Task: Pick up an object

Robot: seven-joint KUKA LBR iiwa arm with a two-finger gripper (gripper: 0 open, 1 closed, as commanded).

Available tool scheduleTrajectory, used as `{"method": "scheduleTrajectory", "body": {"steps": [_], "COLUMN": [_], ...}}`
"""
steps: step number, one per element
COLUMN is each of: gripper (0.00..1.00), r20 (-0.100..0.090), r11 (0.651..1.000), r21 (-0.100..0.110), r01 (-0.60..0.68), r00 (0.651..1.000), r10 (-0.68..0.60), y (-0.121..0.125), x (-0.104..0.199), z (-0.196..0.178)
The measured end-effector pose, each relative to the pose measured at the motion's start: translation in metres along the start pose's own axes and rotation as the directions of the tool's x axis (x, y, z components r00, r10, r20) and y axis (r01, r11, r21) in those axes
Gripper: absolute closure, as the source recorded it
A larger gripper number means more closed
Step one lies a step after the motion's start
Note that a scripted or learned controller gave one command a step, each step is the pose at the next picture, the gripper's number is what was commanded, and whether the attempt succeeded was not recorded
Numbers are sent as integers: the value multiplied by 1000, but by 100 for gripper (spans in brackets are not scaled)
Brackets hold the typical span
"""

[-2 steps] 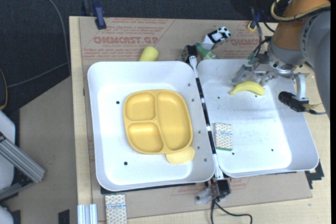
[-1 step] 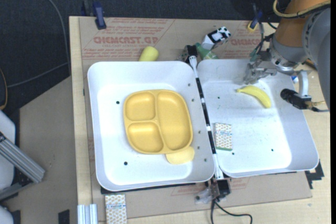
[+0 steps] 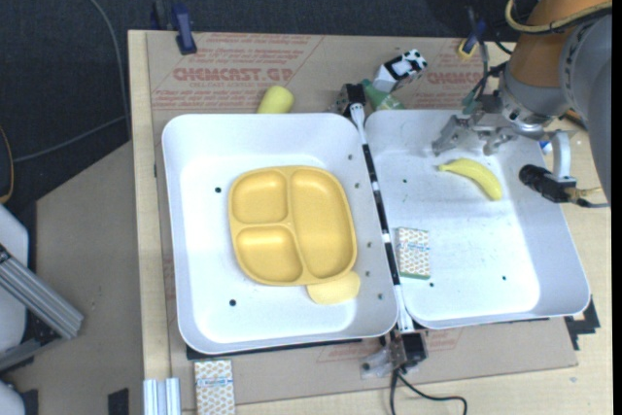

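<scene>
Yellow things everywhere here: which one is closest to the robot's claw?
The banana in the right bin, just below the claw. The divided yellow plate lies in the left bin.

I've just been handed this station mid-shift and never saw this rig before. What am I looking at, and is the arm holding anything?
This is one camera fixed above the bench, looking down at a slant. The grey machine with the orange band at upper right is the arm. Its tool hangs over the far end of the right bin, just above the banana. Nothing shows between its fingers, so it holds nothing that I can see; whether they are open or shut is unclear. The right bin also holds a small packet. The left bin holds a yellow tray with three compartments, and a pale yellow piece peeks out from under its near edge. A yellow object lies on the bench behind the left bin.
</scene>
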State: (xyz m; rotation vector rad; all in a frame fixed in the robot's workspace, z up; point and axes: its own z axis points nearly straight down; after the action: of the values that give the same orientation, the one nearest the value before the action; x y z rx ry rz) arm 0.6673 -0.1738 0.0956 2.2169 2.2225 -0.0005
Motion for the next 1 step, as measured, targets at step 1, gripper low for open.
{"method": "scheduleTrajectory", "body": {"steps": [1], "gripper": [0], "r20": [-2], "r11": [1000], "r21": [3], "r01": [-3], "r00": [1000], "r10": [3], "y": [-30], "x": [18], "z": [1]}}
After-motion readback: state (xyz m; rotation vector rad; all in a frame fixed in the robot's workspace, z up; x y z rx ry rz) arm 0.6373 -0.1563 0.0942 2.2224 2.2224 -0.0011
